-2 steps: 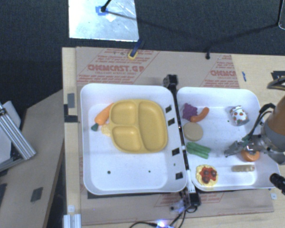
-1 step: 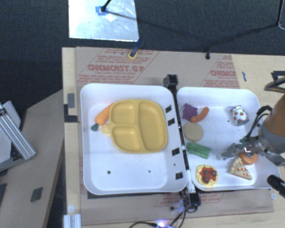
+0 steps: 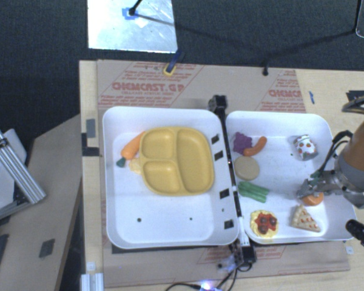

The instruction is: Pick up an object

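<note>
Gripper (image 3: 313, 191) sits low in the right bin (image 3: 279, 121), at its right side, metal fingers pointing toward the view's left. A small round orange piece (image 3: 314, 199) lies just under and against the fingertips; cannot tell whether the fingers are closed on it or how wide they stand. The piece is a compact disc shape, no clear long axis.

Just below it: a pizza wedge (image 3: 306, 219), tan crust, its tip pointing up toward the gripper. Left of that, a round yellow plate of spaghetti (image 3: 264, 223) with red sauce. Green ridged bean pod (image 3: 253, 191), long axis slanting down-right. Flat tan cookie disc (image 3: 247, 168); purple grapes (image 3: 242, 142); short orange sausage (image 3: 255, 146), tilted up-right.

Left bin (image 3: 127, 223): glossy yellow three-compartment tray (image 3: 175, 160), with a carrot (image 3: 131, 146) touching its left edge.
</note>
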`<state>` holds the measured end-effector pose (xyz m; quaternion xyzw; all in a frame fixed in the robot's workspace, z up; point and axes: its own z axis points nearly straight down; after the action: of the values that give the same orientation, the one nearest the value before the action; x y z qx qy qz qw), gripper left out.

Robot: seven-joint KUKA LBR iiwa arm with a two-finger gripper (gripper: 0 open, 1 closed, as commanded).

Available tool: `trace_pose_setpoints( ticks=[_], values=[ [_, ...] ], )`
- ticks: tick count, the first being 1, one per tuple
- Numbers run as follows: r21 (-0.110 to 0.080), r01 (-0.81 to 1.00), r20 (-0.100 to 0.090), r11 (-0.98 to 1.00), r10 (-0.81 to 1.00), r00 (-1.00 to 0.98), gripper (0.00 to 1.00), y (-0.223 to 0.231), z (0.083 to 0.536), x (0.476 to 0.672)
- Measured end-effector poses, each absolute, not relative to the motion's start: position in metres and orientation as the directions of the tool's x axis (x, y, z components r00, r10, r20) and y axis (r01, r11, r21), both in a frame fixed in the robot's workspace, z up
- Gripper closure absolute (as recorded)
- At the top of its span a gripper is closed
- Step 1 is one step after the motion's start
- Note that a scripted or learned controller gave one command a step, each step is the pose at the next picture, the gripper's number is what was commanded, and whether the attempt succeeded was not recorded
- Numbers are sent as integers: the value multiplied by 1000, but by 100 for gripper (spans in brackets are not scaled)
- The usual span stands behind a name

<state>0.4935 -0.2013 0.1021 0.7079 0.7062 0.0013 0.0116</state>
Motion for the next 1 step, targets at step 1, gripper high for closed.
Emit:
trace_pose_setpoints(
  ticks=[1],
  values=[
    [8, 1000, -3, 3, 1000, -3, 100, -207, 165, 494]
  ],
)
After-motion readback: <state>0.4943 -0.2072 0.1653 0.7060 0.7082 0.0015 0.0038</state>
